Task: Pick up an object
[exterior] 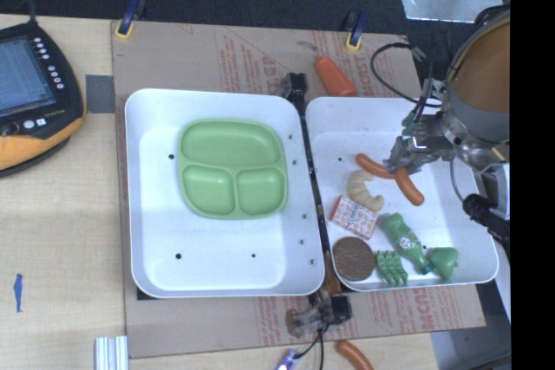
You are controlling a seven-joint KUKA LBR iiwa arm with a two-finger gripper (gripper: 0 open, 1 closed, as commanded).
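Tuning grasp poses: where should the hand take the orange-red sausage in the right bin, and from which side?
Grip the long orange-red sausage at its mid-length, coming straight down with the fingers across its narrow width. It lies flat, running diagonally from upper left to lower right. The hand is right above it. Its lower-right end looks clearer than the end by the pale curved croissant-shaped toy.

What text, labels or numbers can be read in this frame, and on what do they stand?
No text here can be quoted with confidence.
Cardboard sheet under the bins: red print in slanted rows, too blurred to read.
Small packet in the right bin: red and white pattern, perhaps print, too small to read.
Pendant at the left: lit screen and buttons, nothing legible.
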